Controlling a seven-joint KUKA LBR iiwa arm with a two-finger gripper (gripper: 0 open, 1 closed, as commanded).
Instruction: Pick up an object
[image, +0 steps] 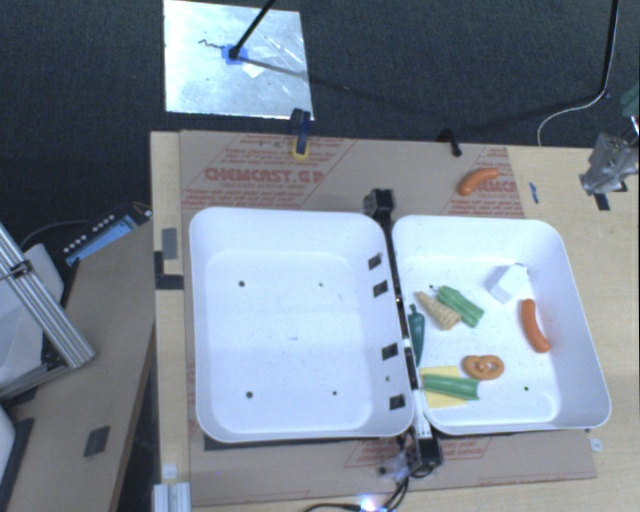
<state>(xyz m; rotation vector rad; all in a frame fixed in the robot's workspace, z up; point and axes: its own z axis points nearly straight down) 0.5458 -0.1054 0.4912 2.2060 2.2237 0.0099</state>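
The right bin (560, 262) holds several small toy foods. A white block (506, 282) lies near its back, an orange sausage (534, 325) to its right. A green pod (461, 304) and a tan cone (438, 310) sit mid-bin. A pretzel (484, 367) lies above a green bean (450, 386) on a yellow piece (436, 376). A dark green pepper (416, 329) rests against the divider. My gripper (608, 165) sits at the far right edge, above the bench and well outside the bin.
The left bin (290, 325) is beside the right one, joined by black clips (384, 290). Another orange sausage (478, 181) lies on the cardboard behind the right bin. A yellow and blue clamp (299, 135) stands at the back edge.
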